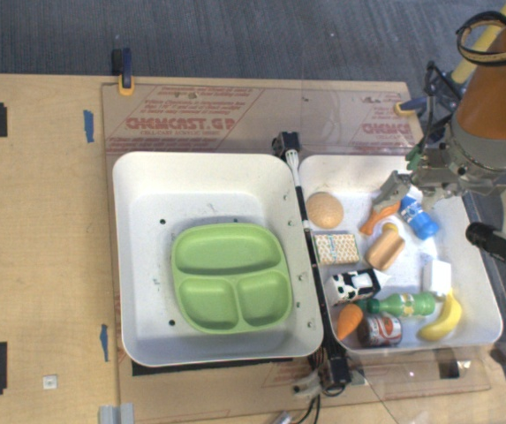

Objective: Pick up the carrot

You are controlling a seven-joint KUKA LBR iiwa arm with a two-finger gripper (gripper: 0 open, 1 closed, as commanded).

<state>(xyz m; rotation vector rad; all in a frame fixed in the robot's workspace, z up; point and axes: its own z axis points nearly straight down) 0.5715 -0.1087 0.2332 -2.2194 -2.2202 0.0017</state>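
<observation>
The carrot (348,321), a stubby orange cone, lies at the near left corner of the right bin (487,321), beside a red can (381,330). My gripper (409,190) hangs over the far part of the same bin, well away from the carrot. Its fingers (392,186) stand open with nothing between them. Just below it lie a slender orange piece (377,218) and a blue bottle (419,219).
The right bin also holds a tan ball (325,208), a wafer (336,247), a bread roll (387,248), a black-and-white cow toy (355,283), a green bottle (405,305) and a banana (442,319). A green divided plate (231,276) sits in the left bin (147,193).
</observation>
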